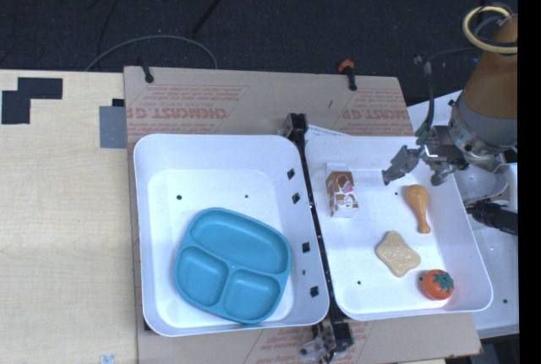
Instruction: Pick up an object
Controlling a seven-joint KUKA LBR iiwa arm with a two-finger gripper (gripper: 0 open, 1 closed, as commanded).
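I have the claw (pixel 416 166) spread and holding nothing, above the right bin's (pixel 372 303) far right corner, beside the toy drumstick (pixel 418 207). Approach step; next I judge: lower over it and pinch.

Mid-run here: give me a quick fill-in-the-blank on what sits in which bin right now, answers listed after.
1. The blue divided tray lies in the ____ bin.
2. The toy tomato sits near the right bin's ____ right corner.
3. The gripper hovers just above the toy ____, near the right bin's far edge.
4. The small carton stands close to the ____ between the bins.

Missing words: left; near; drumstick; divider
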